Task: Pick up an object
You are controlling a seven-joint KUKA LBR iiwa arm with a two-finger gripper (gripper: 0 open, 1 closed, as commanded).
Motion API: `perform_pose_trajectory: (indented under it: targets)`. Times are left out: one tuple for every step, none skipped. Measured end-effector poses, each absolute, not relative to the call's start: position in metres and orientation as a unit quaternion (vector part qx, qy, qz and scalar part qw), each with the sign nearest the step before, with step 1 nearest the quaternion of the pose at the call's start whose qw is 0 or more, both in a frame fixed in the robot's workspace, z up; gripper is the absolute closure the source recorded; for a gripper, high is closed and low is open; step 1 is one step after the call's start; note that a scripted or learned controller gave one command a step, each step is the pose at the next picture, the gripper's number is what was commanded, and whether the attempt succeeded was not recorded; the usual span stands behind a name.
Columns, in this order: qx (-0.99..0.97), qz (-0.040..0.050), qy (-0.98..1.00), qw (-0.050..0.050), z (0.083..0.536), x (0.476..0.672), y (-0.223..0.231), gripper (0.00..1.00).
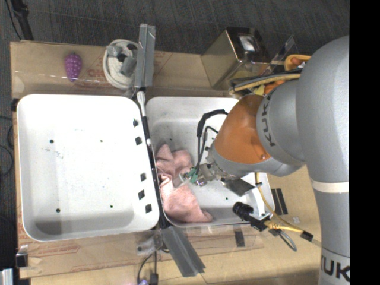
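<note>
Pink cloth, soft and crumpled, in the right-hand bin. We see it heaped against that bin's left wall, beside the divider between the two bins. It shows as two lumps: an upper bunch of paler pink folds, and a lower, fuller mound lying toward the bin's near edge. A small darker reddish patch sits between them at the left (we cannot tell if it is a fold or a separate item). The cloth's right edge runs under the gripper.
</note>
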State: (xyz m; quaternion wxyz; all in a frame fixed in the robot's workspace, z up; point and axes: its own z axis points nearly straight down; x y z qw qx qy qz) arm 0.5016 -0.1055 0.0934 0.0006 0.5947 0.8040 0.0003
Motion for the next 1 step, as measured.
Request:
perform_pose_trajectory:
  targets:
    - [0.595,0.0002,0.804,0.001,0.0933,0.569,-0.1031,0.0]
